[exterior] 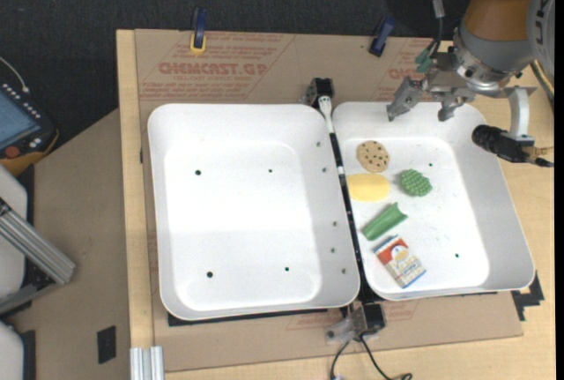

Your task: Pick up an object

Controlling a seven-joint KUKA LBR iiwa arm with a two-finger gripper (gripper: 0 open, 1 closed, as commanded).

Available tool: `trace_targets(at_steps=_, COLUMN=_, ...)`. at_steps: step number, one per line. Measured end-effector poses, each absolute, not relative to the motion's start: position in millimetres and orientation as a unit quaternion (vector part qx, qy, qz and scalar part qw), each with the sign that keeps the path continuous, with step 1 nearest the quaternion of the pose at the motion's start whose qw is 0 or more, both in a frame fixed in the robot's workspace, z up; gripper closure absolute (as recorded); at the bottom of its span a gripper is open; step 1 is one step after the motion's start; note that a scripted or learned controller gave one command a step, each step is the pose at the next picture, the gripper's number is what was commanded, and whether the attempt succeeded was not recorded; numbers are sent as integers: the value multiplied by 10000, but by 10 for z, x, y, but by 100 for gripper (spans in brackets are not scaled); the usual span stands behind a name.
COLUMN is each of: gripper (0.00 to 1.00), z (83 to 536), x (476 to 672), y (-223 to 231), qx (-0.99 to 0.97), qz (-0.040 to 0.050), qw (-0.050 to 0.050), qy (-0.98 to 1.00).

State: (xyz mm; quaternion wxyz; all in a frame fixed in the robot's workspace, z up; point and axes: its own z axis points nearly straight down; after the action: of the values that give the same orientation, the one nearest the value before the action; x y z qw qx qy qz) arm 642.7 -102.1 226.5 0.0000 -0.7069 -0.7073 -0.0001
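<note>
From the camera above the bench [88,193], two shallow white bins sit side by side on a brown cardboard sheet [256,61] printed with red lettering. The left bin [167,193] has only small dark dots on its floor. The right bin [493,211] carries five small things, grouped toward its left half.

Nearest the far wall lies a round cookie [373,155] with dark chips. Just in front of it, close to the wall shared with the left bin, is a yellow oval piece [367,187]. To the right of that, apart from it, sits a green knobbly piece [415,183]. Closer to the camera, a long green piece [384,220] lies at a slant, and just beyond its lower end is a small red and white packet [401,262] with a picture on it (too small to read).

The arm [507,8] comes in at the upper right, its orange band above the grey wrist. The end effector [420,108] hangs over the far edge of the right bin, well apart from all five things. Its two fingers stand spread wide, one finger [398,108] on the left and the other on the right, with nothing between them.

Two blue clamps [199,30] grip the far edge of the cardboard.
</note>
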Motion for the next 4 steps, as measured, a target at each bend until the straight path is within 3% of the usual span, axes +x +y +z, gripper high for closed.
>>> trace_targets(at_steps=1, gripper=0, z=4587, x=6239, y=-1456, qx=-7080, qz=-48, qw=-98, qy=-7061)
trace_targets(at_steps=2, gripper=100, z=4589, x=6245, y=-1430, qx=-7068, qz=-8, qw=-37, qy=-7075)
trace_targets(at_steps=3, gripper=100, z=4789, x=5895, y=-1052, qx=-7056, qz=-10, qw=-3, qy=-7086)
trace_targets(at_steps=4, gripper=100, z=5212, x=5488, y=-659, qx=-7052, qz=-31, qw=-29, qy=-7089)
